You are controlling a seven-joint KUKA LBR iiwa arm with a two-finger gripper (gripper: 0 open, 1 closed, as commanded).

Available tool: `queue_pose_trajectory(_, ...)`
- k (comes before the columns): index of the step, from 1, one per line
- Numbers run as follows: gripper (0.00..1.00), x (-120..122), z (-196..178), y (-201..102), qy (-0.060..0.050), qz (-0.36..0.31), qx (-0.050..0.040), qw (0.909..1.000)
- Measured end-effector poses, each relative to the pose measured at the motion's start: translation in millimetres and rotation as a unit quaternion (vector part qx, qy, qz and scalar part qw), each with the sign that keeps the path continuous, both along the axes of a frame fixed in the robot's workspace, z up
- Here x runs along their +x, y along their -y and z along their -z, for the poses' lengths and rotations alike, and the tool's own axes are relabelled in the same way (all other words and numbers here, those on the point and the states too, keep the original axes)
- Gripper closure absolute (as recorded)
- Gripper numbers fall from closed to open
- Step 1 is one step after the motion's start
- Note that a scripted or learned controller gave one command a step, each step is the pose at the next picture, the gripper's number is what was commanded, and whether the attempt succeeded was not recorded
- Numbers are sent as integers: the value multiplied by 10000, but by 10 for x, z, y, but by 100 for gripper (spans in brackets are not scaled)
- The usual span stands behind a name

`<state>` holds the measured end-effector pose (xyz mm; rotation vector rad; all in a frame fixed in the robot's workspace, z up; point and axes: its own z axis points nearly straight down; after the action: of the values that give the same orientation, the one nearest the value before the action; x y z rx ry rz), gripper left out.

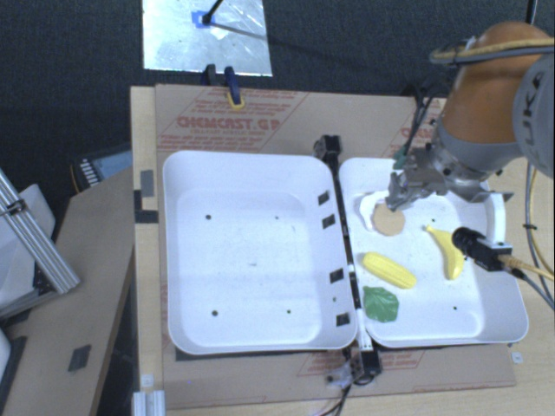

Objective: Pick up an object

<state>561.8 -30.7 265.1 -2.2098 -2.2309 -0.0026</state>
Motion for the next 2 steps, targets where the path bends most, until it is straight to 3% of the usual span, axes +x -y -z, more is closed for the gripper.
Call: queue_pose_trajectory(2,100,-597,-1255,-1436,45,-18,18,10000)
